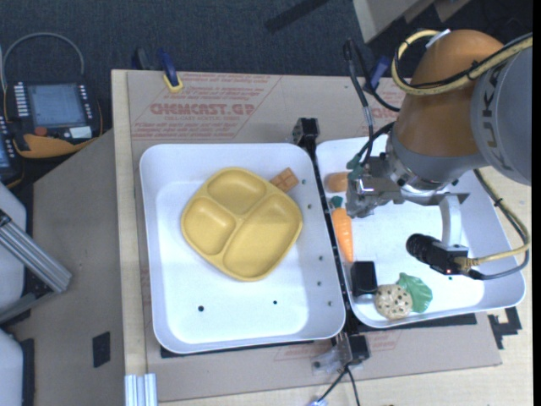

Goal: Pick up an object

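Orange is what catches the eye: the carrot [342, 235] lies just below the claw [359, 194] in the right bin [473, 299], long and thin, running away from the claw's tip toward the near edge. The claw sits low over the far left corner of that bin, right against the wall the two bins share. From where I stand I cannot tell whether it is spread or closed, and nothing shows between its tips, so I would not call anything grasped.

Just beside the claw on its left is a small brown lump [336, 181], tucked tight in the corner. If the claw goes for that, the bin wall could block one side and the lump may simply be shoved along. If it goes for the carrot, the round, smooth shape looks likely to roll or squirt out, the more so if it is pinched near the end.

Farther below the claw, past the carrot, lie a black block [364, 277], a speckled cookie [390, 300] and a green leafy piece [418, 289], crowded together; a grab there could catch two things or nudge one aside.

Well off to the claw's left, in the other bin [169, 252], rests a yellow divided plate [242, 223] with a small tan piece [285, 178] at its far edge. The plate looks too wide and flat for an easy grip.
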You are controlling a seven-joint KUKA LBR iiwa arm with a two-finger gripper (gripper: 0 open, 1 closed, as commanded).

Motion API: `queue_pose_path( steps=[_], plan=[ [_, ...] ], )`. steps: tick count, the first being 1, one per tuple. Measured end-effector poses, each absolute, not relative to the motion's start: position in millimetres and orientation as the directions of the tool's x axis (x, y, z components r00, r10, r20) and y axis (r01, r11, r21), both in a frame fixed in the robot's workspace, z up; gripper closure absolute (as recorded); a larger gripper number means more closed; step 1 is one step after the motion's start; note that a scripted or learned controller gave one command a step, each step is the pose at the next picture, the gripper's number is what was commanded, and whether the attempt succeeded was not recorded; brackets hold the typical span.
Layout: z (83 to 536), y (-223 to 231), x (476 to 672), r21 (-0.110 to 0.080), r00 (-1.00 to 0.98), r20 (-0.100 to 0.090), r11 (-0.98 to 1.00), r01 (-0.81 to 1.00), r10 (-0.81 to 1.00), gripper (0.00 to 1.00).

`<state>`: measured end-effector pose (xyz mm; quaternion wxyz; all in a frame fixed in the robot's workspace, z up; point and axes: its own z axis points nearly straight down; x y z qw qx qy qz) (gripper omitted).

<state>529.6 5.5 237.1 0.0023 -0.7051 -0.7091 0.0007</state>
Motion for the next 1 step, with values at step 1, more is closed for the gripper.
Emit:
queue_pose_path(
  steps=[1],
  plan=[
    [237.6,63.1,513.4,-0.004,-0.007,0.003,0.007,1.000,1.000,1.00]
  ],
)
